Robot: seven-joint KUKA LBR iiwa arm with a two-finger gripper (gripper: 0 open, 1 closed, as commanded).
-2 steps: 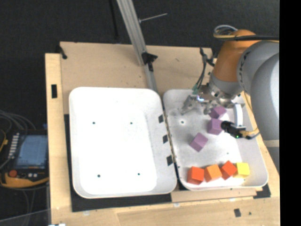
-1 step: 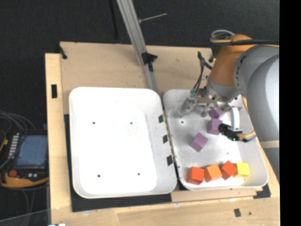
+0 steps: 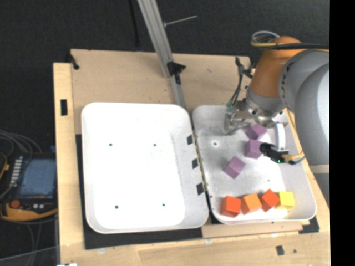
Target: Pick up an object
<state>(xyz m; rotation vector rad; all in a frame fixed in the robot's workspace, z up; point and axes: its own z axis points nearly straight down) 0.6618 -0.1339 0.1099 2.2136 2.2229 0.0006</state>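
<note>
While the gripper (image 3: 256, 127) hung over a purple block (image 3: 256, 131), whether its fingers stood apart I could not tell. A clean grab (my judgement) needed it centred, clear of the second purple block (image 3: 253, 148).

Wooden table (image 3: 111, 82) with two white bins, left bin (image 3: 133, 165), right bin (image 3: 216, 126) holding three purple blocks (image 3: 234, 166), row of red, orange, red and yellow blocks (image 3: 252, 203) along its near edge, end effector (image 3: 238, 118) low by the purple block (image 3: 256, 131)

Grey metal pole (image 3: 158, 37) slants across bench; handheld control pendant (image 3: 30, 184) with cables at left.
</note>
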